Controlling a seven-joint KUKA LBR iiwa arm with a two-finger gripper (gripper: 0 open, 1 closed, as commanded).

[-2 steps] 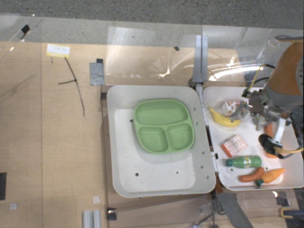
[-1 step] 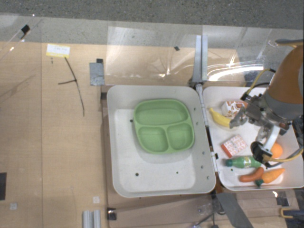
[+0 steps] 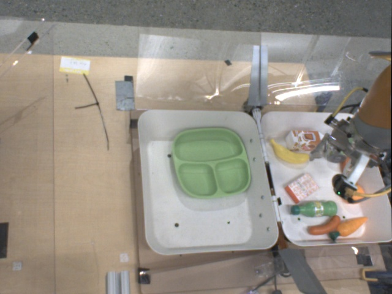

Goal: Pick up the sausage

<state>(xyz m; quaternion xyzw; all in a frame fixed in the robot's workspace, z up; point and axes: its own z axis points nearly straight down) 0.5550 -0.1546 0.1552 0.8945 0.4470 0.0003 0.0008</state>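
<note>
The sausage (image 3: 323, 227), a short red-orange link, lies near the front edge of the right bin (image 3: 283, 175). It touches an orange carrot (image 3: 351, 226) on its right and sits just below a green bottle (image 3: 315, 209). My gripper (image 3: 337, 151) hangs over the back right part of that bin, well behind and to the right of the sausage. The gripper is apart from the sausage, and nothing shows in its grasp.
A banana (image 3: 288, 154), a small orange-and-white carton (image 3: 303, 140) and a pink box (image 3: 301, 187) lie in the right bin's left half. The left bin (image 3: 153, 225) holds a green three-compartment plate (image 3: 211, 162). A raised divider (image 3: 264, 164) separates the bins.
</note>
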